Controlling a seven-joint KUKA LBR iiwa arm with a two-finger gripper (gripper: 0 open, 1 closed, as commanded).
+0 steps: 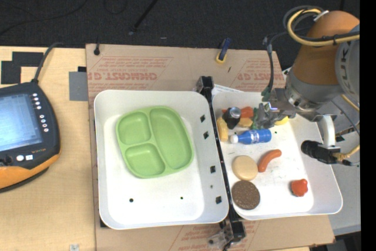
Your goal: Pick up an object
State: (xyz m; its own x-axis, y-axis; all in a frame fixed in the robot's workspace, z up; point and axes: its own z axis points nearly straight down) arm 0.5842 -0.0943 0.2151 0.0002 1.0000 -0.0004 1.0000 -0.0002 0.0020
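Note:
My gripper (264, 117) hangs low over the back of the right bin (320, 200), right above a tight cluster of small items. That cluster holds a dark can (234, 115), an orange piece (247, 111) and a yellow piece (222, 127). A blue bottle (252, 137) lies on its side just in front of the gripper. Further forward lie a red sausage (269, 159), a beige bun (245, 167), a brown round patty (245, 194) and a small red item (299, 187). I see nothing lifted.
The left bin (111, 197) holds a green divided plate (154, 141). A black divider (212, 144) runs between the bins. A pendant with a screen (23, 129) lies at the far left. The arm's orange band (329, 38) and cables stand at the right.

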